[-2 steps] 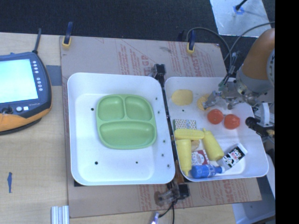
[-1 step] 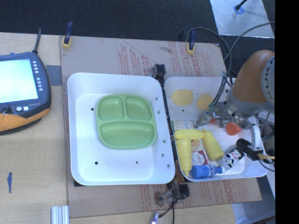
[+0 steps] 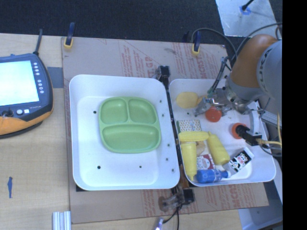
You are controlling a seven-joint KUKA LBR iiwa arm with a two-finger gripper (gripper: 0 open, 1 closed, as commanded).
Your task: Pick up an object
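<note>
Blue bottle (image 3: 210, 176) at the near rim — end effector (image 3: 211, 108) above red ball (image 3: 213, 114), grip unclear.

A heap of small objects is seen in the right bin (image 3: 268, 174): a yellow lemon-shaped piece (image 3: 187, 99) at the far left, a red ball (image 3: 213, 114) beside it, yellow blocks (image 3: 217, 149) and a blue bottle (image 3: 210, 176) nearer.

- a brown cardboard sheet (image 3: 144, 56) covers the light wooden bench (image 3: 29, 176).
- dark carpet (image 3: 120, 6) lies beyond the sheet's far edge.
- a screened control pendant (image 3: 21, 92) rests left of the sheet.
</note>
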